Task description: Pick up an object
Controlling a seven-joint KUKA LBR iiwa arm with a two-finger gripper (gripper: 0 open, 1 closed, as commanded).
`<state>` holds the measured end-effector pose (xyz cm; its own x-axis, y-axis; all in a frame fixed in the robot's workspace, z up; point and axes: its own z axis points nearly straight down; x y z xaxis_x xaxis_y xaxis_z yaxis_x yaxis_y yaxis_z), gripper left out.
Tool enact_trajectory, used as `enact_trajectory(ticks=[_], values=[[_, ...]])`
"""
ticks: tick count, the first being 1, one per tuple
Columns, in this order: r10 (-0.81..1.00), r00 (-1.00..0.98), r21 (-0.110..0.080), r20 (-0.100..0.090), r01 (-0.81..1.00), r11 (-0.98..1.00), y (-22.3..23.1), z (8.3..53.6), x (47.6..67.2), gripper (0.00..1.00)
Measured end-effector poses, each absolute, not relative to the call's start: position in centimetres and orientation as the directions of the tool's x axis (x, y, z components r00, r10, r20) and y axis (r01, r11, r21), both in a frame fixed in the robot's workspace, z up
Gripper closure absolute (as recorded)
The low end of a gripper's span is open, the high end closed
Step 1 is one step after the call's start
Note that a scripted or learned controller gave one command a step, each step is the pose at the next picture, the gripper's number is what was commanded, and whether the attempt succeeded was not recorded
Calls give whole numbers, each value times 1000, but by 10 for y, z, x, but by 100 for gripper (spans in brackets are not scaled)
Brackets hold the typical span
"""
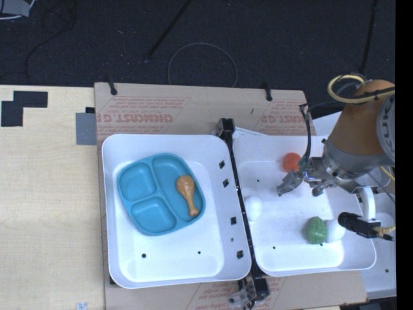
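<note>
- Right now the arm (364, 131) reaches in over the right bin (293, 260), with the gripper (298, 181) low in the bin's upper middle.
- Gripper: dark fingers are splayed a little apart and I see nothing between them, so it's open and empty-handed as far as I can tell.
- Candidates in the right bin: an orange ball (291, 161) just beside the gripper, up toward the far wall; a green lumpy object (316, 230) near the front right; a white object (253, 206) hard against the divider, hard to read against the white floor; another whitish thing (335, 231) touching the green one, unclear what it is.
- Left bin (168, 270) holds a blue divided tray (160, 192) with a tan drumstick toy (187, 194) lying in its right compartment, well apart from the gripper.
- Step, my read: approach or pre-grasp; nothing lifted yet, so the pick is not done.
- Likely target is the orange ball, being closest, but that's a guess.
- Next move calls for centring the fingers over one object, dropping to the bin floor, closing, then lifting straight up.
- Risk: the ball may roll away when nudged.
</note>
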<state>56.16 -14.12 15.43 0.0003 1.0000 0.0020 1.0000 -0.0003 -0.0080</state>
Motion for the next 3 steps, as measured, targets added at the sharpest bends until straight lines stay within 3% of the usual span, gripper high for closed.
enact_trajectory(ticks=[1,2,3], values=[[1000,4,-7,2,1000,-4,-134,108,560,0],[1000,9,-6,2,1000,-9,-136,120,560,100],[1000,1,1,0,1000,-1,-137,164,566,100]])
